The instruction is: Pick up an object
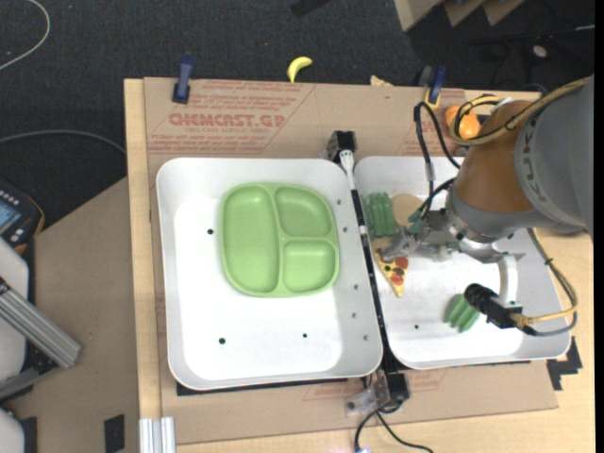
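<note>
My gripper [404, 244] hangs low over the left part of the right bin [429, 345], under the grey and orange wrist. Just below it lies a pizza-slice toy [395, 276], yellow with red spots, very close to the gripper tip; whether they touch I cannot tell. A green ridged piece [380, 213] lies to the upper left of the gripper by the bin's left wall. A tan round piece [407, 207] peeks out beside the wrist. Another green piece [461, 312] rests nearer the bin's front, next to a black cable plug.
The left bin [189, 319] holds a light green divided plate [279, 239]. Black clamps [342, 144] sit where the two bins meet. Cables loop over the right bin's right side. A small yellow banana [299, 66] lies beyond the cardboard's far edge.
</note>
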{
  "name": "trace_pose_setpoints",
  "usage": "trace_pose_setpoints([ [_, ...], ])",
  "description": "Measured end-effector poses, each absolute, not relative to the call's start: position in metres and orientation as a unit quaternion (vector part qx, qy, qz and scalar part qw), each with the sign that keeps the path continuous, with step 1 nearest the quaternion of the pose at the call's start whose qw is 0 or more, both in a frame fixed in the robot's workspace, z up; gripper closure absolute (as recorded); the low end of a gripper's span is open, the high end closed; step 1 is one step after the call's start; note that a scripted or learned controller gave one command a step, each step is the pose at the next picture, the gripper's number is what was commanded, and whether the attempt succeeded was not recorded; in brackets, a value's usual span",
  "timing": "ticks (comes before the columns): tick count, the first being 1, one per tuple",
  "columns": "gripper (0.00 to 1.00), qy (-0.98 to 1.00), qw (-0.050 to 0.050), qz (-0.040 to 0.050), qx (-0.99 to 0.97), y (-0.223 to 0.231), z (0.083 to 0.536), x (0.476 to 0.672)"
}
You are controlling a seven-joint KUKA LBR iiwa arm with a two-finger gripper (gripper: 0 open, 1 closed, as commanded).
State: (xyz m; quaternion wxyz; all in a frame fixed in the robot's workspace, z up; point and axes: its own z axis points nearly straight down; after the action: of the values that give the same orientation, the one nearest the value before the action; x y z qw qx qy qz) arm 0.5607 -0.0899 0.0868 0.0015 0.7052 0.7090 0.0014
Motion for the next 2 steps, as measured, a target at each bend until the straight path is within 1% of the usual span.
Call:
trace_pose_setpoints([
  [1,0.00,0.710,0.001,0.0034,0.705,-0.023,0.191,0.509],
  [2,0.00,0.711,0.002,0.0056,0.703,0.048,0.297,0.480],
])
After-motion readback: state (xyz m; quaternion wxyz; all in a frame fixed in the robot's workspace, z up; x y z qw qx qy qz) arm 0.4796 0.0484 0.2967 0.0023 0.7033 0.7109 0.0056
